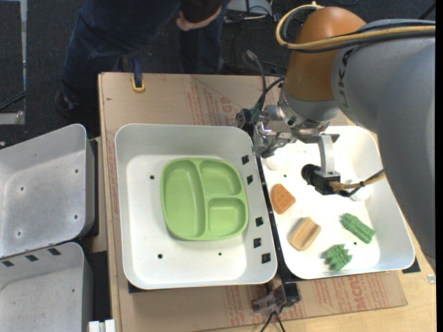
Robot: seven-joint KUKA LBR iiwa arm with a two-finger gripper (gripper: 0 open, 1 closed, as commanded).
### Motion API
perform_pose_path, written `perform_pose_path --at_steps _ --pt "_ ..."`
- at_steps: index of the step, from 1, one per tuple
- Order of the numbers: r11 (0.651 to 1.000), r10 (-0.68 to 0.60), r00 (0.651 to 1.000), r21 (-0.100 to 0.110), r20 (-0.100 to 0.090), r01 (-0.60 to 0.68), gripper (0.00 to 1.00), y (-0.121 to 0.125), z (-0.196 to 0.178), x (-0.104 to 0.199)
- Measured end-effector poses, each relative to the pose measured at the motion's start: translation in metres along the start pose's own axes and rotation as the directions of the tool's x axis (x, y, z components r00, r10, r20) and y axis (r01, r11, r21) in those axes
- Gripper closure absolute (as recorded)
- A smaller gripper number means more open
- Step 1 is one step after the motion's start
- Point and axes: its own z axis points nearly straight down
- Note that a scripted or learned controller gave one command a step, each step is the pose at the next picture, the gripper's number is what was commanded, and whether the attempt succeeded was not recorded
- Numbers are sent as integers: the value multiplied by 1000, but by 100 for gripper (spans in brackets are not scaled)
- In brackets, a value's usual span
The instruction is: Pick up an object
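My gripper (268,144) hangs over the far left corner of the right bin (387,254), close to the wall between the two bins. Just below it lies a small white piece (272,162). Nearer the front of that bin are an orange chunk (282,198), a tan bread-like block (304,233), a green pod-shaped toy (357,227) and a green leafy toy (337,256). A white thing with a thin brown stick (360,189) rests toward the right side. I see nothing held in the gripper.
The left bin (138,254) holds a green divided plate (205,199). Grey bin lids (41,185) lie off the bench at the left. A person (159,19) stands behind the bench. The grey arm (394,68) covers the right bin's far right corner.
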Motion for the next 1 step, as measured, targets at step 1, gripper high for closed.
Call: perform_pose_path --at_steps 1 --pt "1000 -1 1000 -2 -1 1 100 21 2 53"
